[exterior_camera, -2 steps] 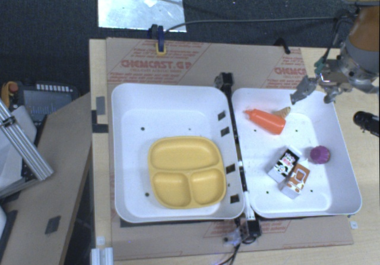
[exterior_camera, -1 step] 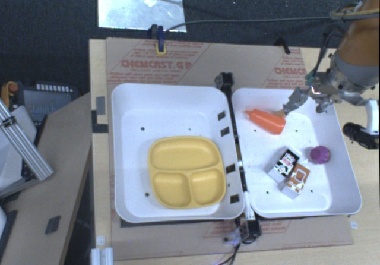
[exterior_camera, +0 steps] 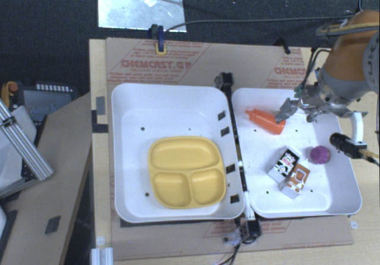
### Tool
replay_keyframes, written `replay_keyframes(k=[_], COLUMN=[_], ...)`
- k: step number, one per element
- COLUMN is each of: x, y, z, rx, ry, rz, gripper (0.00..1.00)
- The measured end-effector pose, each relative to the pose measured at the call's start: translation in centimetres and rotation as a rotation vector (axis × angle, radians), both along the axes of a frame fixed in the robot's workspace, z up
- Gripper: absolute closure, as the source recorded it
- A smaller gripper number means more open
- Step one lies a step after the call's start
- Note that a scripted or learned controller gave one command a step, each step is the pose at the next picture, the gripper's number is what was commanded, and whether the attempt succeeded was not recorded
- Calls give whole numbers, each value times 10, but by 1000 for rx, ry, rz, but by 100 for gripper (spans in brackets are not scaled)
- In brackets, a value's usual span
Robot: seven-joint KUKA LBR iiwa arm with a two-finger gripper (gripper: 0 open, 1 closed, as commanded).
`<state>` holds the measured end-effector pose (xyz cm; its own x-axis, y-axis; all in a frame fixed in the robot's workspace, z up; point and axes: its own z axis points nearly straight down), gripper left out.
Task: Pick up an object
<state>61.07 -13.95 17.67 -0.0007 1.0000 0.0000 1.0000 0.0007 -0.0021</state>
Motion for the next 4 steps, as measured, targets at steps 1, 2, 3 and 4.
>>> replay_keyframes(k=[1, 2, 3, 4], x=[-8, -6, -2, -3], y=[4, 3, 1, 1], z=[-58, -44, 21, 86], rx=[1, -1, -2, -2], ry=[0, -6, -11, -11], rz=[0, 0, 3, 4], gripper=[0, 100, 100, 100])
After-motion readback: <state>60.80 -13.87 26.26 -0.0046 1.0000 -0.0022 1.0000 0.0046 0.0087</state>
